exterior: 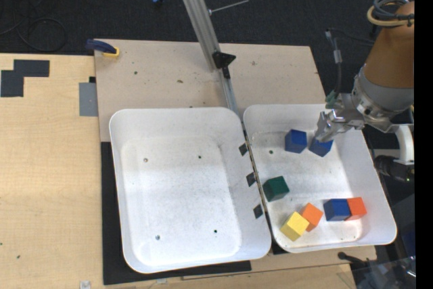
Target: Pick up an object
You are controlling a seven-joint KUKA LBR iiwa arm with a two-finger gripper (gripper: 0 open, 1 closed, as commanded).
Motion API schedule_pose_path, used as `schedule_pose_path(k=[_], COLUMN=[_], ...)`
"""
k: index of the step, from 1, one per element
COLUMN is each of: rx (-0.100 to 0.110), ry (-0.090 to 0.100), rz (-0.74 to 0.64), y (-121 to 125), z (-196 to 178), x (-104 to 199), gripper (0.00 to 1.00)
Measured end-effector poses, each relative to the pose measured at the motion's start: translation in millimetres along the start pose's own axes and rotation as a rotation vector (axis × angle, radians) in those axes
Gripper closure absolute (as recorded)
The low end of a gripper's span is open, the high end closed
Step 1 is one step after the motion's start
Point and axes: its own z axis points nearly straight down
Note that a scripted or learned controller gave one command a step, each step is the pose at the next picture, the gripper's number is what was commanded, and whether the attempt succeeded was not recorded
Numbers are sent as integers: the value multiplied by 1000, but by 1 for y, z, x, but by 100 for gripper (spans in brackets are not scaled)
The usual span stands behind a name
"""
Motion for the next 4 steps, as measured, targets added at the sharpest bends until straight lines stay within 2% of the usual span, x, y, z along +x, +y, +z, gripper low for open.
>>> schedule_pose_path(k=[1, 2, 4], rx=[7, 7, 9], ry=[3, 3, 2], rz=[-3, -3, -4], y=[-14, -30, -39], z=[14, 17, 32], x=[55, 96, 205], gripper=[100, 100, 100])
